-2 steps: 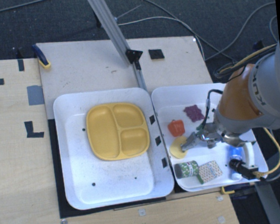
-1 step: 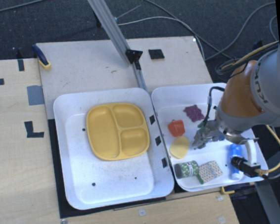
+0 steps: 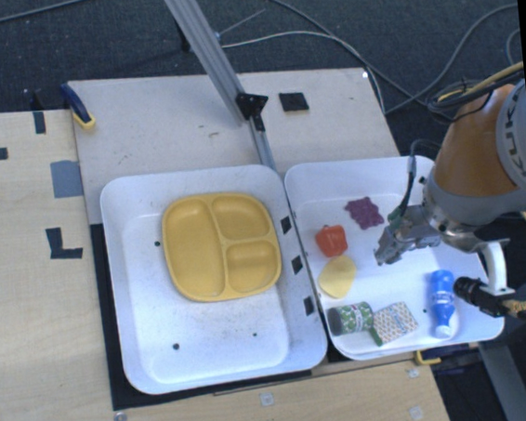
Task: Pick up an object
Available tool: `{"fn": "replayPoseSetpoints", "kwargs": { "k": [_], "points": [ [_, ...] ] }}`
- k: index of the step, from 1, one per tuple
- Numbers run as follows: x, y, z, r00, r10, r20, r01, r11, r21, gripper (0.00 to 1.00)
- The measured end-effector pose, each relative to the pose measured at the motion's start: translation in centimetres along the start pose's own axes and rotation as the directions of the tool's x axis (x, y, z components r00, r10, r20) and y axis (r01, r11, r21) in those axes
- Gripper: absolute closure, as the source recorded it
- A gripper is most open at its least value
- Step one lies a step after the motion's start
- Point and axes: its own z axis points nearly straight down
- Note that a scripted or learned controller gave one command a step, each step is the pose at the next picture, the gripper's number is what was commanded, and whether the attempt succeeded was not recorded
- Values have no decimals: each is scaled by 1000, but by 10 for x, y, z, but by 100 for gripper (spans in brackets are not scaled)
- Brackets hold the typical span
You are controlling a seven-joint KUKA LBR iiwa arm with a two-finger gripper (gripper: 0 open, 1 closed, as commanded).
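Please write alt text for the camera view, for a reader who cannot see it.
A grey robot arm's two-finger gripper hangs over the right white bin, among a purple lump, red piece, yellow lump, green can, patterned packet and blue bottle. The left white bin bears a yellow divided plate.

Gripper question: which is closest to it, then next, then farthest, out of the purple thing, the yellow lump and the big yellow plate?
From the gripper:
1. Purple thing, up-left in the right bin.
2. Yellow lump, lower-left, same bin.
3. Yellow plate, far away in the left bin.
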Motion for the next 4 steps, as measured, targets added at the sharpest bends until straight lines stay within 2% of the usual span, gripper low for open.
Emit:
{"fn": "replayPoseSetpoints", "kwargs": {
  "k": [2, 4],
  "points": [
    [-1, 8, -97, 1000, -1, 1, 1, 1000, -3, 100],
    [121, 25, -96, 1000, -6, -1, 6, 1000, 3, 100]
  ]
}}
